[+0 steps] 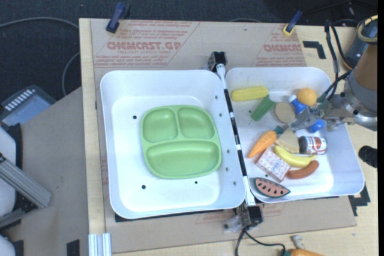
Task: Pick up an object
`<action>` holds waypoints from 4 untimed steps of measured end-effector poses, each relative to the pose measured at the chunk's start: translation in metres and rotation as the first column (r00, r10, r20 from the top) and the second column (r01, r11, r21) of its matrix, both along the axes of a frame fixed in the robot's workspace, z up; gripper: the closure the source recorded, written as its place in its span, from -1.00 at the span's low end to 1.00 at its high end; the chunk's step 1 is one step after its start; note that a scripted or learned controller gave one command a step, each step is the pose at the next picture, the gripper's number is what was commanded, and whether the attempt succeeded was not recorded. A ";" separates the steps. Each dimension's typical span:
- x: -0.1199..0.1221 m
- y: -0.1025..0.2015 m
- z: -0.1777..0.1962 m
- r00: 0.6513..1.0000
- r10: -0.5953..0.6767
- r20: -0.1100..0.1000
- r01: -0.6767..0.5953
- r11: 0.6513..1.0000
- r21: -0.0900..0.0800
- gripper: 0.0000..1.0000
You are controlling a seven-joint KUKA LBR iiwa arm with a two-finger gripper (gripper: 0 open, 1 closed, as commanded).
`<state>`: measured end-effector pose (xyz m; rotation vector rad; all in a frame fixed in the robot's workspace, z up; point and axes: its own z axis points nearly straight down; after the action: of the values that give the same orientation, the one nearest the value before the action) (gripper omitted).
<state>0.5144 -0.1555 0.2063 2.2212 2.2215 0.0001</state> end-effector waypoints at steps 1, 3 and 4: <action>0.101 0.007 -0.120 1.000 0.001 0.005 -0.001 1.000 -0.001 -1.00; 0.097 -0.016 -0.122 1.000 0.000 -0.001 0.000 1.000 0.000 -1.00; 0.099 -0.015 -0.111 1.000 0.001 0.002 -0.001 1.000 0.000 1.00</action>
<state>0.6129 -0.1707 0.0949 2.2194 2.2215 0.0028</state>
